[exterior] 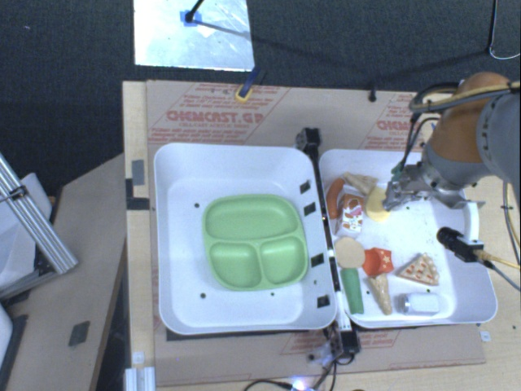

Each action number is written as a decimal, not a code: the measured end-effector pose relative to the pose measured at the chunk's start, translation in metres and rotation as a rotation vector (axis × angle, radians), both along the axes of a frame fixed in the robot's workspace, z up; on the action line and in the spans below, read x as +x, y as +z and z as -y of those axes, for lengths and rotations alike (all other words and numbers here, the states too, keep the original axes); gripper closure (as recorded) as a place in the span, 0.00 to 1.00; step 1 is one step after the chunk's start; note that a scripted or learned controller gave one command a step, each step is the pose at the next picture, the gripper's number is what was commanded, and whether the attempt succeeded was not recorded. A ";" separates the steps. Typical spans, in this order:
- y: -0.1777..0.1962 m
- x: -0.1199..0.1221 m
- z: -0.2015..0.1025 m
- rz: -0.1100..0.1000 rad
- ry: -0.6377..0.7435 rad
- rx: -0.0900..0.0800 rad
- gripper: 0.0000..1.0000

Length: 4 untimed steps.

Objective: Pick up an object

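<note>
Over the right bin [476, 300], I am hanging my pincer [389, 199] low beside a small yellow piece [376, 203].

Whether my pincer is gripping or gaping I cannot tell from this angle; it is touching or nearly touching that yellow piece near the bin's upper left. Below it are lying a round tan disc [350, 252], a red piece [378, 261], a pizza slice [419, 270], a green stick [352, 290] and a white bottle [421, 303]. The left bin [175, 169] is holding a green divided tray [251, 241].
</note>
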<state>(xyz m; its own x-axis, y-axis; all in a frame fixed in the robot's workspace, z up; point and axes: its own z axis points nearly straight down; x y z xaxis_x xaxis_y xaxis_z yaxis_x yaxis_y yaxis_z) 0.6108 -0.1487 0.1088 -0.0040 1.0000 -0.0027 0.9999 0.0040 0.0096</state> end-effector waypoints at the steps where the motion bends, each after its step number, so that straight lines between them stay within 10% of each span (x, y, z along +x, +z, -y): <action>1: 0.058 -0.006 -0.005 -0.003 0.001 0.001 1.00; 2: 0.113 -0.004 -0.005 -0.002 0.002 0.001 1.00; 4: 0.116 -0.055 -0.109 -0.011 0.005 0.005 1.00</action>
